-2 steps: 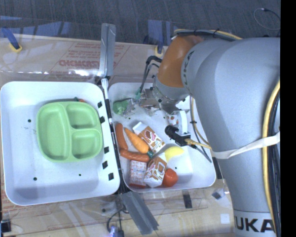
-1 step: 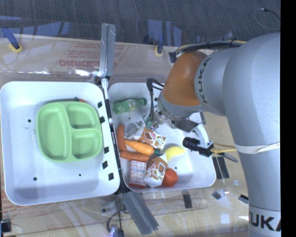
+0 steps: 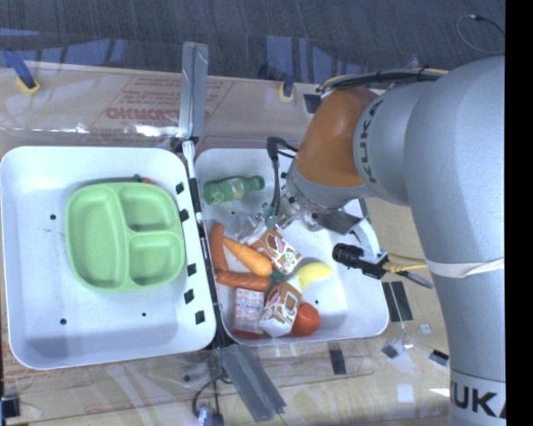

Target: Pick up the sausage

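Camera view has my jaws [image 3: 275,216] low in the right bin [image 3: 360,322], by the green bottle [image 3: 233,188]; whether they stand wide or narrow I cannot tell, since my wrist hides them. I judge the sausage [image 3: 242,280] to be the reddish-brown length lying left of centre, under the carrot [image 3: 246,255] and touching a printed packet [image 3: 281,311]. Crowding is the risk: I could close on the carrot or snag a packet instead.

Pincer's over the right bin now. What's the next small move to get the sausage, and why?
Probably shift the pincer toward the bin's left side and lower: the sausage lies there under the carrot, while the pincer hangs nearer the green bottle, holding nothing visible.
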`<state>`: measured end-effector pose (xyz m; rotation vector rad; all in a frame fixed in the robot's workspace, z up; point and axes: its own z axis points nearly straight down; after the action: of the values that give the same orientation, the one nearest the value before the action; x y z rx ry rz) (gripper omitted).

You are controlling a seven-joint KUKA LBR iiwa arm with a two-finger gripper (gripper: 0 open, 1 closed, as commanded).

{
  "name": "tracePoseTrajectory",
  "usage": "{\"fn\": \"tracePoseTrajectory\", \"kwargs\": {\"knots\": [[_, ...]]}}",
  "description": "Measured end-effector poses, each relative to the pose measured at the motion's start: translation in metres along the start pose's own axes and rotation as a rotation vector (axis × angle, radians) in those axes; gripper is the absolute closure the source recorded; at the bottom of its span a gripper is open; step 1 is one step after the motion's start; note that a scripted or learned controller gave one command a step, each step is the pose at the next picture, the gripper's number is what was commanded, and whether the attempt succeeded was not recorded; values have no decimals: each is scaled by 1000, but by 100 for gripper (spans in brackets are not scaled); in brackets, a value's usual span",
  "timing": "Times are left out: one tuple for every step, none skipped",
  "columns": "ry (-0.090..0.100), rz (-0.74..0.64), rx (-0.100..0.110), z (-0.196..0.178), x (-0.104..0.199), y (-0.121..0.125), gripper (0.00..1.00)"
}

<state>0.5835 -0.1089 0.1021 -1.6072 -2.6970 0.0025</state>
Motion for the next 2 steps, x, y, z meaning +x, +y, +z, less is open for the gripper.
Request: {"fn": "tracePoseTrajectory", "kwargs": {"knots": [[-1,-5,0,-10,0,1,100],[-1,-5,0,-10,0,1,0]]}}
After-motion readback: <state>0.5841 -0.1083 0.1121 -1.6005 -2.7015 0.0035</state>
